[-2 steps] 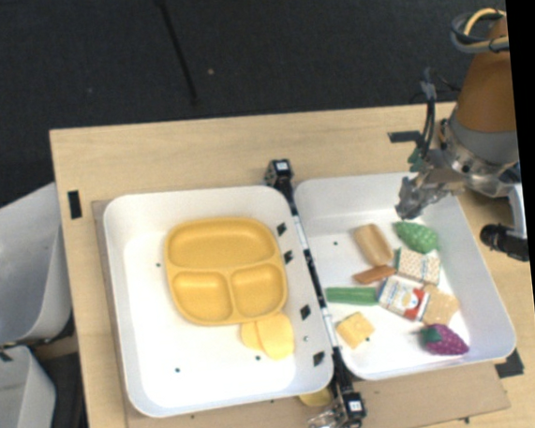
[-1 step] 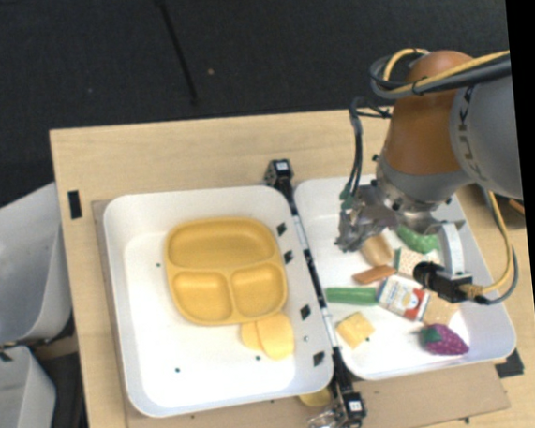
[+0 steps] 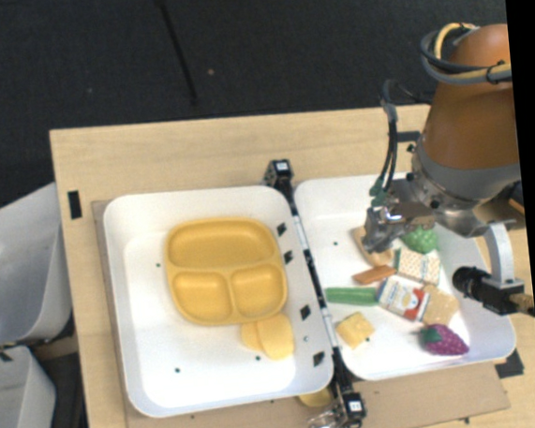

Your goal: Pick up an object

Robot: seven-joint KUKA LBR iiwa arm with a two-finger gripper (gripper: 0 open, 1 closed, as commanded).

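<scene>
Right bin [image 3: 342, 201] holds clustered toy food [image 3: 401, 285] beneath jaws [image 3: 380, 235].

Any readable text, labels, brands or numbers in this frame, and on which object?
None can be read.
Small red and white packet in the right bin: has print, too blurred to read.
Green and white packet beside it: print too small to read.
</scene>
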